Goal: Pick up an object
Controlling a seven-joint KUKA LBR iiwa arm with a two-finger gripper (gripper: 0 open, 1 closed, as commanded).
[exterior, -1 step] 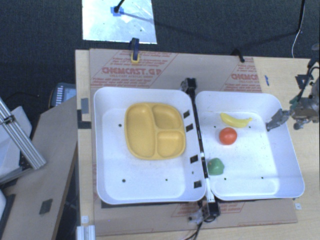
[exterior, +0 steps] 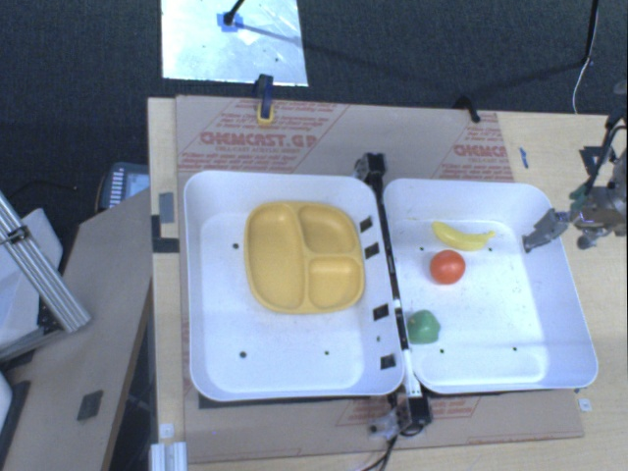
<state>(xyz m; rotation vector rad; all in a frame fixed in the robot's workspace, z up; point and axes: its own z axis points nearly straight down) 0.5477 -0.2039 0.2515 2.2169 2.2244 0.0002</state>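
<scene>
from the camera above the bench, slanted down on both bins: the right bin holds three small toy foods, well apart from one another. a yellow banana lies flat near the far wall, a red tomato sits just this side of it, and a green piece, too small to name surely, rests against the divider side. the left bin carries a yellow divided plate, lying flat in its middle

i judge the tomato the likeliest pick: it looks like light, hard plastic, smooth and round, so it may roll or squirt out if i pinch off centre. i would close across its widest part, straight down. the banana is low and thin, better taken across its narrow middle

my pincer hangs over the right rim of the right bin, at the view's right edge, tilted in toward the bin, with the wrist behind it mostly cut off. it is near the banana's level but well apart from every item, and nothing is between its tips. whether the tips are apart or together i cannot tell; they are too small and blurred
</scene>
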